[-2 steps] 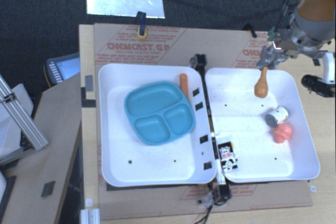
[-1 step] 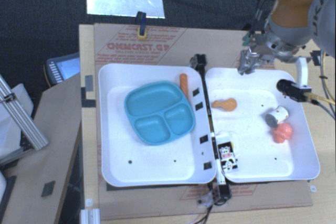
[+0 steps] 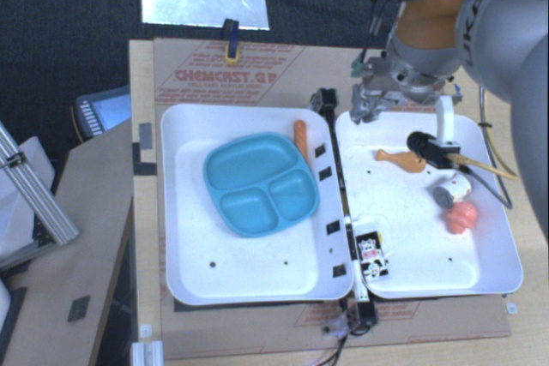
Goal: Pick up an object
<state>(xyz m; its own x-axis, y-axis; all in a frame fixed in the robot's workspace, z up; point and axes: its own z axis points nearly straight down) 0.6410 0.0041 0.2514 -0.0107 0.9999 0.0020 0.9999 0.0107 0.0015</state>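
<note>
My gripper hangs over the back left corner of the right bin, with nothing visible in it. A tan drumstick-shaped toy lies a little in front and to the right of it. Farther right in that bin lie a pink toy and a small grey and white thing, close together. A small black and white carton rests near the bin's front left edge.
The left bin holds a blue divided plate and an orange stick-shaped toy at its back right. A black divider with clips runs between the bins. The arm's bulk fills the upper right.
</note>
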